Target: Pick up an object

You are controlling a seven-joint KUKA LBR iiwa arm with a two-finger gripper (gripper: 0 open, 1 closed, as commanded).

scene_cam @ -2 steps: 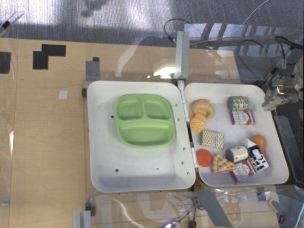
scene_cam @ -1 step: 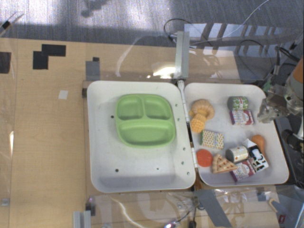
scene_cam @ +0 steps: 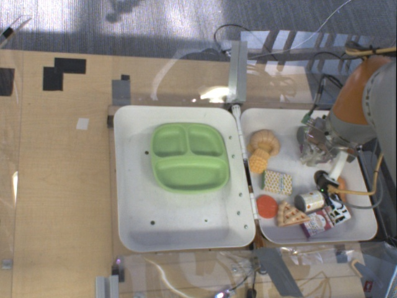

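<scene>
My gripper [scene_cam: 311, 149] hangs over the upper right part of the right bin [scene_cam: 366, 228], on the grey arm with its orange band [scene_cam: 347, 104]. Nothing shows in its grasp. To its left lie a tan bread roll [scene_cam: 265, 140] and a yellow corn piece [scene_cam: 258, 161]. Below them are a patterned cracker square [scene_cam: 277, 182], a red round piece [scene_cam: 267, 206] and a pizza slice [scene_cam: 290, 215]. A small silver can [scene_cam: 309, 200], a maroon packet [scene_cam: 316, 224] and a black-and-white patterned item [scene_cam: 339, 214] sit near the bin's lower right.
The left bin [scene_cam: 136, 228] bears a green divided plate [scene_cam: 189, 157]. A raised divider [scene_cam: 243, 166] separates the two bins. Cables and a metal post [scene_cam: 237, 67] stand behind the bins. Bare bin floor lies below the gripper's right side.
</scene>
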